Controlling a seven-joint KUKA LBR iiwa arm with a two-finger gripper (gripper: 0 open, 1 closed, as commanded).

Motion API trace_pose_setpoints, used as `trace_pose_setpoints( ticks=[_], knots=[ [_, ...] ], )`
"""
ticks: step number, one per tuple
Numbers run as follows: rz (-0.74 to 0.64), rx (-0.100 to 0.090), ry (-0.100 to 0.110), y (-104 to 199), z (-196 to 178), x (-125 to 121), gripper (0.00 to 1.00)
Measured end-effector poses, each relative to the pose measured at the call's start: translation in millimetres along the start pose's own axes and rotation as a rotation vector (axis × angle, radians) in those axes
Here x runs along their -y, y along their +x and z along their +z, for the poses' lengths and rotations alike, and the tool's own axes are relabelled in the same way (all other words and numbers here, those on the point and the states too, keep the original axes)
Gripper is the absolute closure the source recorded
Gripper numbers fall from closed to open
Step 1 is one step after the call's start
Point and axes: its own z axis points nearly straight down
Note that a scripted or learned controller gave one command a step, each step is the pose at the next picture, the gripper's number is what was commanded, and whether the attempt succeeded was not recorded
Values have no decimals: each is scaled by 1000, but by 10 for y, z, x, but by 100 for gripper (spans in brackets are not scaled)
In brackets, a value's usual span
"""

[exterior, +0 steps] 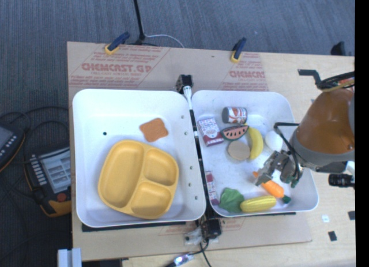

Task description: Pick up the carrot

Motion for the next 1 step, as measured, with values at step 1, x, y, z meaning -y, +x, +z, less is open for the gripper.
trace_pose_setpoints(
  ticks=[1],
  knots=[
    [113, -13, 5, -19, -461, -668, 100]
  ],
)
